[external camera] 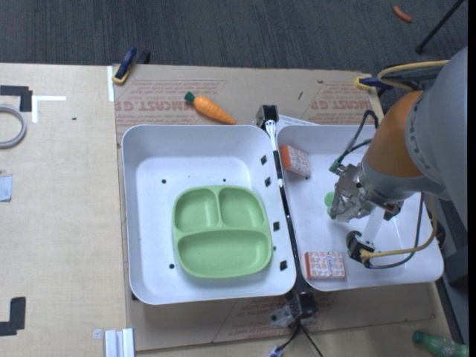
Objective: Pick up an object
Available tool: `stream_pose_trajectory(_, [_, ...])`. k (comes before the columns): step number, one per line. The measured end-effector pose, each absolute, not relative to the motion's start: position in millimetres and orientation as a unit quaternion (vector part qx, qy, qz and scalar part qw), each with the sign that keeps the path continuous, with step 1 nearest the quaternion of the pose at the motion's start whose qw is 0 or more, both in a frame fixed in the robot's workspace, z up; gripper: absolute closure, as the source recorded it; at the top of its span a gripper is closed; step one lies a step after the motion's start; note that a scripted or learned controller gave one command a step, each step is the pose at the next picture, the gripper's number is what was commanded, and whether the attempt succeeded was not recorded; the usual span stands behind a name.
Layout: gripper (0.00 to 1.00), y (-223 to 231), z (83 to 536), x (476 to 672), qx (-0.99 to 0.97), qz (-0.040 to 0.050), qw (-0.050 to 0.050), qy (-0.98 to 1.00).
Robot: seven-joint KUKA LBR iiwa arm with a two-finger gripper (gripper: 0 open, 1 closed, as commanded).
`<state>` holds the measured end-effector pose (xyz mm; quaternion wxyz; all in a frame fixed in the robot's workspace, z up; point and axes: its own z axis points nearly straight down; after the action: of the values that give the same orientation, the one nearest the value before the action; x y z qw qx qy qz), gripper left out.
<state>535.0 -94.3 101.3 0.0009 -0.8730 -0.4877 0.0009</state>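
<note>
The claw [343, 205] hangs low in the right bin [416, 274]; whether it is spread cannot be told. A green object [328, 198] touches its left. A patterned packet [296, 161] lies beyond, another packet [325, 265] nearer, a green tray [221, 232] far left.

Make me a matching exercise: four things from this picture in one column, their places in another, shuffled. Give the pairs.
Things:
1. green plate
2. carrot
3. gripper
4. patterned box

Places:
A. on the cardboard beyond the bins
B. near edge of the right bin
C. in the left bin
D. low over the right bin's middle

Pairs: 1-C, 2-A, 3-D, 4-B
</note>
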Motion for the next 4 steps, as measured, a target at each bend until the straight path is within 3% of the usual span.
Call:
stream_pose_trajectory(1, [1.00,-83,272,560.3,-0.843,0.0004,-0.001,-0.538])
stream_pose_trajectory(2, [0.00,-83,272,560.2,-0.843,0.0005,0.000,-0.538])
stream_pose_trajectory(3, [0.00,-53,192,550.7,-0.652,0.0004,0.000,-0.758])
stream_pose_trajectory(4, [0.00,-20,192,592.8,-0.477,-0.0001,-0.001,-0.879])
